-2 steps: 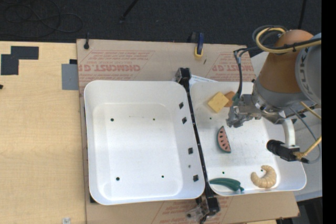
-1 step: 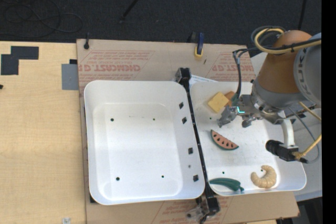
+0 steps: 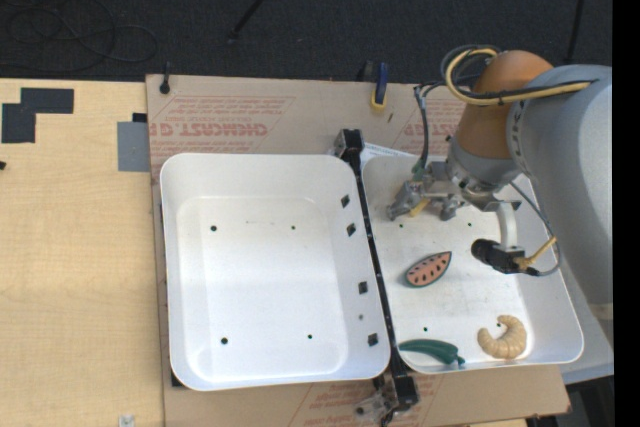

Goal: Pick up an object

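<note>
In the right bin (image 3: 560,340) lie three small things. A red-orange watermelon slice (image 3: 428,270) rests near the bin's middle. At the front right sits a tan croissant (image 3: 503,338), and a green curved piece (image 3: 432,351) lies against the front rim. My gripper (image 3: 424,206) hangs over the back part of the right bin, behind the watermelon slice and apart from it. Its fingers stand open with nothing between them.
The left bin (image 3: 180,215) stands beside the right one, with a black divider strip (image 3: 363,255) between them. Both rest on a cardboard sheet (image 3: 230,120) on the wooden bench. A blue and yellow clamp (image 3: 380,87) grips the sheet's back edge.
</note>
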Controlling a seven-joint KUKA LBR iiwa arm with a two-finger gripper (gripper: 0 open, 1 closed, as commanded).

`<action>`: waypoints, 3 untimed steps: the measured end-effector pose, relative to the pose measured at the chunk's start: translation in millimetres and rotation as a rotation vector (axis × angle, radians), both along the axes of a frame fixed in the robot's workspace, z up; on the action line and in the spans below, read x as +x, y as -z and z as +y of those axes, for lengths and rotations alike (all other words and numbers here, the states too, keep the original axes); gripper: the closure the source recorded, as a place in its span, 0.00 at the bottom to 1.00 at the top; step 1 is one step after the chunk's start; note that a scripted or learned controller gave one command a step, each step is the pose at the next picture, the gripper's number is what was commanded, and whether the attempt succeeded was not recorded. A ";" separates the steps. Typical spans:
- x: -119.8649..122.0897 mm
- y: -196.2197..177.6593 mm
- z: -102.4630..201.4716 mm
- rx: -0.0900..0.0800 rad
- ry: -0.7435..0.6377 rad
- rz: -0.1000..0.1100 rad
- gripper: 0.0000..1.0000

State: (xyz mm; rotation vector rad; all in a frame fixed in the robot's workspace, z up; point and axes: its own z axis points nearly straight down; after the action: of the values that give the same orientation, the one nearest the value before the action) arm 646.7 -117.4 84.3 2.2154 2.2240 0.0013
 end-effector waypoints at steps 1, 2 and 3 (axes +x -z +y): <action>-3.4 -2.9 15.4 0.002 0.002 0.006 0.00; -3.4 -2.9 35.3 0.002 0.001 0.007 0.00; -3.6 -2.9 35.8 0.002 0.001 0.007 0.00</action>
State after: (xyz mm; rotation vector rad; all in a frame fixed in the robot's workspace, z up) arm 643.1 -81.6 87.2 2.2214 2.2268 -0.0051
